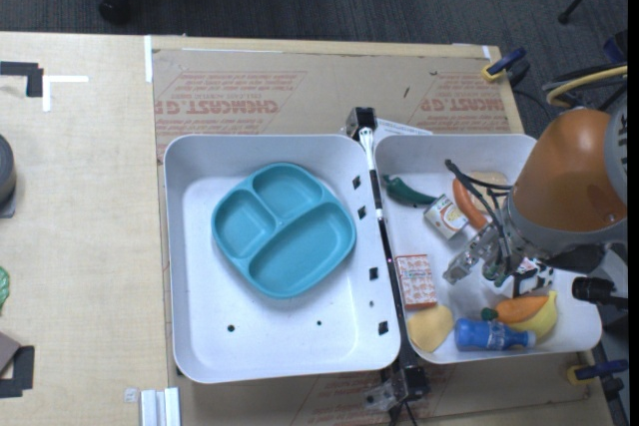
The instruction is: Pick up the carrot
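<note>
The carrot [523, 307] is a short orange piece with a green end. It lies near the front right corner of the right bin [419, 151], against a yellow banana [546, 315]. My gripper [479, 264] hangs over the middle of that bin, just up and to the left of the carrot and apart from it. Its fingers [461, 267] stand open with nothing between them. The orange band of the arm [571, 177] covers the bin's right side.
The right bin also holds a green chilli [404, 187], a reddish-orange sausage [469, 203], a small packet [446, 214], a red box [414, 279], a yellow wedge [429, 326] and a blue bottle [491, 336]. A blue divided plate [285, 229] lies in the left bin [190, 314].
</note>
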`<state>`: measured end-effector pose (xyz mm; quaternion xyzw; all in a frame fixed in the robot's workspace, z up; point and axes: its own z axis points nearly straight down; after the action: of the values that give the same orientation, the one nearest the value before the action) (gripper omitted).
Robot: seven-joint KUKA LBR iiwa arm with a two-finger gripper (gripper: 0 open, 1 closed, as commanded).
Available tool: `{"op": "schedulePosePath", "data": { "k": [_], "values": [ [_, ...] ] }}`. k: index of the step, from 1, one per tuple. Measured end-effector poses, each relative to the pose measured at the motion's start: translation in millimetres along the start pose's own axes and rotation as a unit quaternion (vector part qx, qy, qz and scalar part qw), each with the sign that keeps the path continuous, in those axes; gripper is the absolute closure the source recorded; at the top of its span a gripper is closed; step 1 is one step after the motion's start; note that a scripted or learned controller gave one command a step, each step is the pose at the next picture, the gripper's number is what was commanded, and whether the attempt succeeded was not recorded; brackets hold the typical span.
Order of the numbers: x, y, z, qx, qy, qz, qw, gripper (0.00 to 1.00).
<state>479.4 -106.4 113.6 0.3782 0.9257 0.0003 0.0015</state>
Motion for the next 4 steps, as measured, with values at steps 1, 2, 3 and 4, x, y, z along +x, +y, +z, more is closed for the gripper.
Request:
{"op": "schedulePosePath", "data": {
  "k": [1, 2, 3, 4],
  "values": [
    [-44, -42, 22, 0.000, -0.001, 0.043, 0.9991, 0.00],
    [-48, -50, 22, 0.000, 0.000, -0.185, 0.9827, 0.00],
    [-52, -52, 21, -0.001, -0.002, -0.440, 0.8979, 0.00],
    [-7, 6, -38, -0.001, -0.002, -0.399, 0.9168, 0.00]
  ]
}}
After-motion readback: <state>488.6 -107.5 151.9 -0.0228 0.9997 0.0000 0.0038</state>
